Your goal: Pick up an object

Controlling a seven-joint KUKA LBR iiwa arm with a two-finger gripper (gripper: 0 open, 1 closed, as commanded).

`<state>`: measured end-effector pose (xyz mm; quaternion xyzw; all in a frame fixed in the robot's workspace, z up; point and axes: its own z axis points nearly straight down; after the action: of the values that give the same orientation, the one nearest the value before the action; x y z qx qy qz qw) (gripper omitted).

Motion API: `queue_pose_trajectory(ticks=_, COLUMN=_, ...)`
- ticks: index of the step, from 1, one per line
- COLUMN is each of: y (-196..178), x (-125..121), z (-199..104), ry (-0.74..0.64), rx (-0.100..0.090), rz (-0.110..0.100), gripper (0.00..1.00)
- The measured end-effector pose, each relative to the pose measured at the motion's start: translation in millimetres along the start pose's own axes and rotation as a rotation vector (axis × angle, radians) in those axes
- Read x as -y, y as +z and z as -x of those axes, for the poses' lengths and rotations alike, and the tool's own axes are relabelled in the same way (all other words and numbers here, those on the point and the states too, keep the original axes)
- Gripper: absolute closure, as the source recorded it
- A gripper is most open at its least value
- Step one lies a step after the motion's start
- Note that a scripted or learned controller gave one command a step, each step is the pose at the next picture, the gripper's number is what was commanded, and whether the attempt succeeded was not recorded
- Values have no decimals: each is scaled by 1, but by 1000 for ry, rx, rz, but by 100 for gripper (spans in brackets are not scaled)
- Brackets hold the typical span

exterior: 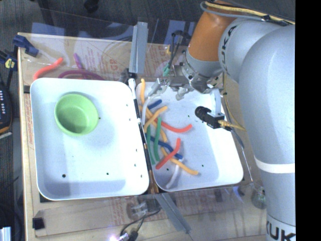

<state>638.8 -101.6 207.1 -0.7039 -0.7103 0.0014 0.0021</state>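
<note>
From my station I see the end effector [170, 86] above the far edge of the right bin [220, 159], close to the wall it shares with the left bin [90, 169]. I cannot tell if it is open or closed, and I see no object in it.

The objects to pick are thin coloured sticks, which lie in a loose pile in the left half of the right bin. A yellow stick [142, 92] is just beside the end effector. A curved red stick [176, 128] lies nearer the middle, and a green stick [159, 134] crosses the pile. An orange stick [185, 168] is at the near end.

A green bowl [76, 114] stands upright in the left bin. Both bins rest on the worktop [105, 59].
</note>
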Motion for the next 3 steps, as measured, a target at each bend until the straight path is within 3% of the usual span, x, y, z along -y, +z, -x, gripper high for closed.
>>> queue_pose_trajectory(ticks=1, y=111, x=-14, z=46, ry=-63, rx=4, rz=11, gripper=0)
queue_pose_trajectory(ticks=3, y=110, x=94, z=48, ry=-198, rx=1, rz=18, gripper=0)
